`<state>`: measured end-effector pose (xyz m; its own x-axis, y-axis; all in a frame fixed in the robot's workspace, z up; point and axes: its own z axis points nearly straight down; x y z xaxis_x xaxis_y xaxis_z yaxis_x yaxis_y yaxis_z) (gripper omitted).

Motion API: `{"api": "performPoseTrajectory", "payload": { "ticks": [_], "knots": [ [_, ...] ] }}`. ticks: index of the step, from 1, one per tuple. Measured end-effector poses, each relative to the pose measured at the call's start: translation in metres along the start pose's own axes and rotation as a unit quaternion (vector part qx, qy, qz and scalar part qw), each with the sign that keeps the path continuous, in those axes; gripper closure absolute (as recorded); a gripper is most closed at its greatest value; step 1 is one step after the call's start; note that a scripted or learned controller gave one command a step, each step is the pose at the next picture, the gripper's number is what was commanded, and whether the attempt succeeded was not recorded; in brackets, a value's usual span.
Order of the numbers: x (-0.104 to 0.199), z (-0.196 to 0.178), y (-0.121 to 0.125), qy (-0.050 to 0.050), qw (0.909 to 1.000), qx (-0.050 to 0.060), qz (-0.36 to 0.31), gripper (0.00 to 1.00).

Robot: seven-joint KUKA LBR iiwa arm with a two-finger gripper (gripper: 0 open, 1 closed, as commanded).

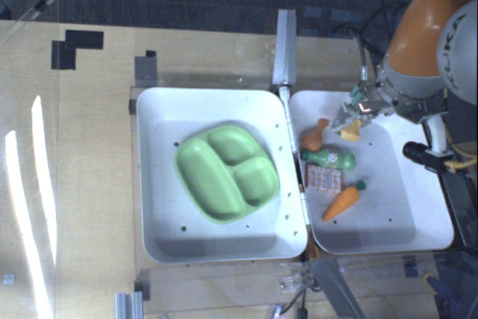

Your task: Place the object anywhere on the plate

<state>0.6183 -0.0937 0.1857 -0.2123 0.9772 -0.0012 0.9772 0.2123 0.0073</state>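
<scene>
A green three-compartment plate (pixel 228 172) lies in the left bin (pixel 160 235) with nothing on it. My gripper (pixel 355 114) hangs over the far part of the right bin (pixel 426 224). Its tip is right at a small yellow piece (pixel 349 133). Whether it grips that piece is unclear. Just left of it lies a brown drumstick (pixel 314 136). In front of that are a green bottle (pixel 328 158), a pink patterned packet (pixel 323 178) and an orange carrot (pixel 341 203).
A metal divider post (pixel 284 48) stands between the bins at the back. The arm's orange and grey body (pixel 426 41) looms over the right bin's far right corner, with black cables (pixel 427 155) along its right side.
</scene>
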Motion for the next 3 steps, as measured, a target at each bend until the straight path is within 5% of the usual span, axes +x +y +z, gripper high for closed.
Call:
{"api": "performPoseTrajectory", "payload": {
  "ticks": [1, 2, 3],
  "knots": [
    [0.082, -0.001, 0.029, 0.000, 0.9999, 0.000, -0.014, 1.00],
    [0.175, -0.021, 0.004, 0.001, 0.9998, 0.001, 0.020, 1.00],
    [0.174, -0.021, 0.004, 0.001, 0.9998, 0.001, 0.020, 0.00]
  ]
}}
